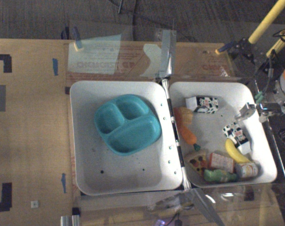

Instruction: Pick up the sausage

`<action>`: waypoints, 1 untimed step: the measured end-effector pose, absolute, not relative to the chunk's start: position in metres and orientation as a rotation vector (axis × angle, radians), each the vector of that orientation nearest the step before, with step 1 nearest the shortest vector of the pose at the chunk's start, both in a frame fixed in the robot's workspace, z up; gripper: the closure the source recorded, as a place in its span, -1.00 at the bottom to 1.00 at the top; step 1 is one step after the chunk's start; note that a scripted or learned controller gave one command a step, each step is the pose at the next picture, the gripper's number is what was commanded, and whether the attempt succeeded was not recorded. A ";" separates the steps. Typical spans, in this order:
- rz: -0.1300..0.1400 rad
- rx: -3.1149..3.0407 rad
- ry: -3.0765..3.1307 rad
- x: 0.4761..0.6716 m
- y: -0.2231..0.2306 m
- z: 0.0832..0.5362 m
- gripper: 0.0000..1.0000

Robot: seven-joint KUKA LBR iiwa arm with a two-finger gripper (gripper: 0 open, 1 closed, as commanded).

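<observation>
The sausage [183,115] lies in the right bin [269,147], against its left wall, just above the carrot [188,135]. The hand [248,111] hovers at the far right rim (whether it is released or clenched, I cannot tell). The approach step seems barely begun; next it must cross leftward and descend.

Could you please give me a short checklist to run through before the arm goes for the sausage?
1. Sausage identified among the toys in the right bin: cannot tell.
2. Gripper above the right bin: ok.
3. Gripper free of any object: ok, nothing seen between its fingers.
4. Finger opening: cannot tell.
5. Teal plate out of the way in the left bin: ok.
</observation>
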State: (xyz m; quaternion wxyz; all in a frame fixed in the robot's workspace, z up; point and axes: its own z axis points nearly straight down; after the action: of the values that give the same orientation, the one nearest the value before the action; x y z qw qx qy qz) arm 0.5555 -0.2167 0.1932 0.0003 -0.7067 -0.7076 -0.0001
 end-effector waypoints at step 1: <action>0.001 -2.208 -2.232 0.479 -0.154 0.135 -1.00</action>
State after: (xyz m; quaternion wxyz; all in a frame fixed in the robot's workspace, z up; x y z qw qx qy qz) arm 0.4791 -0.1539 0.1348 0.0007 -0.7033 -0.7109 0.0002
